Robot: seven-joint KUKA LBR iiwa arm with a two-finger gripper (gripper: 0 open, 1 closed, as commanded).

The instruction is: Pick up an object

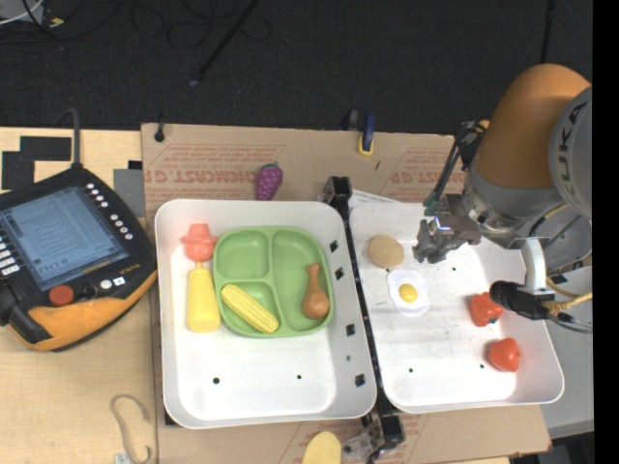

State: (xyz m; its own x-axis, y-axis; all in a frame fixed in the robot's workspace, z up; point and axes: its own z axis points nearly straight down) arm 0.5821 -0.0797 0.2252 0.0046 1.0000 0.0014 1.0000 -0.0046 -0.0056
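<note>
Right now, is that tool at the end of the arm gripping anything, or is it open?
Tool: over the right bin, close beside the brown potato-like piece; whether it is open, closed or holding anything cannot be told.

The two shallow white plastic bins [261, 394] look smooth and faintly glossy, as does the green divided plastic plate [290, 249]. Beneath them lies matt brown corrugated cardboard [222, 167]. The shiny yellow plastic corn cob [250, 308] looks ridged.

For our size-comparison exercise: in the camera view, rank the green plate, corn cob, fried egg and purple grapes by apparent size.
1. green plate
2. corn cob
3. fried egg
4. purple grapes, close to the egg; unsure.
</note>
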